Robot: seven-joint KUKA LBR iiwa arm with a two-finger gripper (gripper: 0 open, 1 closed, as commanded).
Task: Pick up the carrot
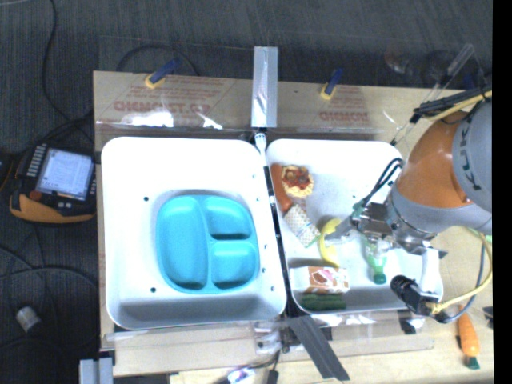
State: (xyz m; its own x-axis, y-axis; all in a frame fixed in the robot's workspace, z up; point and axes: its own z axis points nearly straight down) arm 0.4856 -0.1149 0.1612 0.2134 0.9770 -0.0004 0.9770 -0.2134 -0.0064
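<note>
An orange, tapered carrot [468, 341] with a green tip lies on the bench outside the right bin, at the lower right corner. My gripper [364, 218] hangs over the middle of the right bin [352, 154], well to the upper left of that carrot. It is next to a yellow fruit [328, 240] and a green bottle-like toy [375, 264]. A long orange-brown piece [278, 189] lies along the right bin's left wall; I cannot tell what it is.
The right bin also holds a red-topped pastry toy [297, 180], a checkered piece [300, 224], a small printed box [324, 278] and a dark green vegetable [324, 301]. A blue divided plate [210, 242] sits in the left bin. Cables run by the arm's base.
</note>
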